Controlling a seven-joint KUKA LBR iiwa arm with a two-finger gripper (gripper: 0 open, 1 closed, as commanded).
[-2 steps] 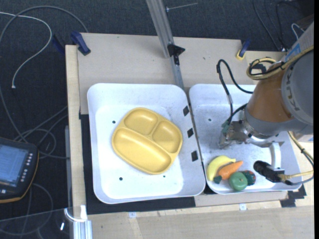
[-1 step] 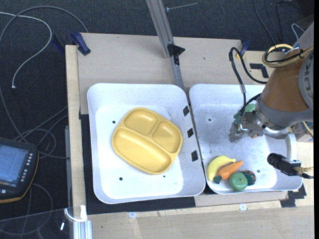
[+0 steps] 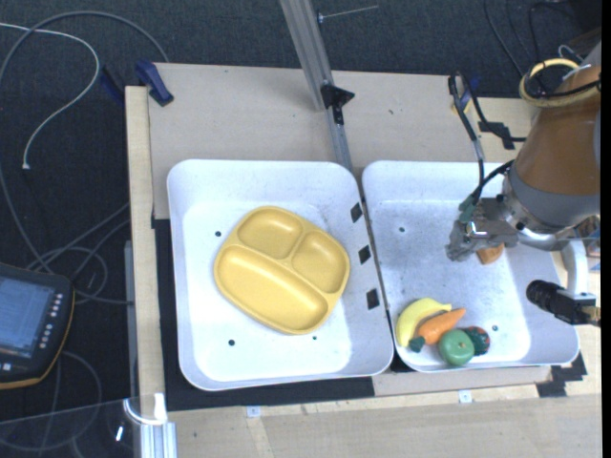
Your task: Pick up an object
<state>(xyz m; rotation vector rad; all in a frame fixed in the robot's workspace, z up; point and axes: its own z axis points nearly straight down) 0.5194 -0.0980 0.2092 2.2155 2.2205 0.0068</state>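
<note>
The pincer (image 3: 468,243) hangs over the right bin (image 3: 420,198), at the right of the frame. I cannot tell how it stands. A small orange-brown thing (image 3: 491,252) sits just beside it. A banana (image 3: 417,317), a carrot (image 3: 441,325) and a green apple (image 3: 457,347) lie together at the bin's lower edge. A yellow plate (image 3: 280,269) fills the left bin (image 3: 191,256).

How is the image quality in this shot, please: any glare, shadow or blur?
Camera view: even, soft lighting; mild sheen on the yellow divided plate; faint shadows beneath the banana and carrot; the gripper looks slightly soft, its fingers unclear.
</note>
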